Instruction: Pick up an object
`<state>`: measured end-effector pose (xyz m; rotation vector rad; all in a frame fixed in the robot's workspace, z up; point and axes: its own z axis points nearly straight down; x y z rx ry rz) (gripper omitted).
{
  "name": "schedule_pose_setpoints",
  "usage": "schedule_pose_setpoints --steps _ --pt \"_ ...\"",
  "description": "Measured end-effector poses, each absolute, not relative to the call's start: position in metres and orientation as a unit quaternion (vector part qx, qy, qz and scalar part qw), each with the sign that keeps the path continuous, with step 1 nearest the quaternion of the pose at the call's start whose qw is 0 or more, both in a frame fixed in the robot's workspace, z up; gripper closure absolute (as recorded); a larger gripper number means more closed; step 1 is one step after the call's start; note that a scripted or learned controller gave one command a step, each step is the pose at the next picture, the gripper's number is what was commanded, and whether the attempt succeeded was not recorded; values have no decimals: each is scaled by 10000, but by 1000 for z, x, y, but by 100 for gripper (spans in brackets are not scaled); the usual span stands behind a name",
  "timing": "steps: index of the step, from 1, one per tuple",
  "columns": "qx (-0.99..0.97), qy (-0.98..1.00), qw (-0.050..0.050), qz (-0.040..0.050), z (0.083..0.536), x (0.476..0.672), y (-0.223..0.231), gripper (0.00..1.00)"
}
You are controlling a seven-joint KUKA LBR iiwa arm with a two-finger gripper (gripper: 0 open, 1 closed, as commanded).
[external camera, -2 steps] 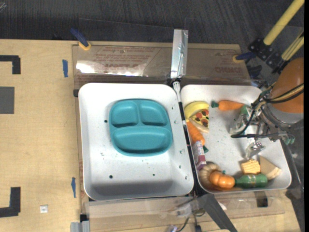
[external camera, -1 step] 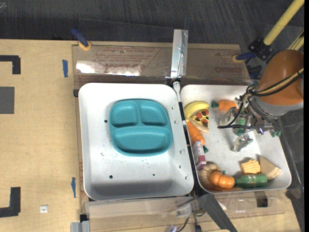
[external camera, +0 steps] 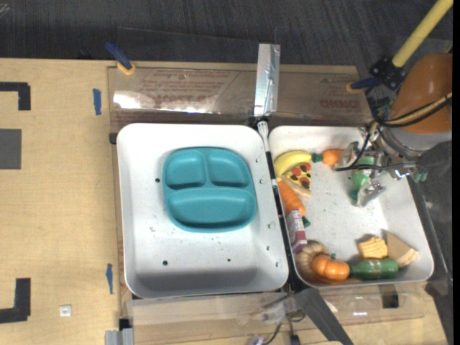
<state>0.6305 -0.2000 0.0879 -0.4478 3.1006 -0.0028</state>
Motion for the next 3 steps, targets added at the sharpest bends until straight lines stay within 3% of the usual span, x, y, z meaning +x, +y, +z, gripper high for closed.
schedule_pose_setpoints --steps 1,2,3 --pt "-1422 9898 124 -25 103 635 -199 100" --pt "-551 9984 102 -12 208 661 -153 100" --pt "-377 9993 6 18 144 667 -101 100"
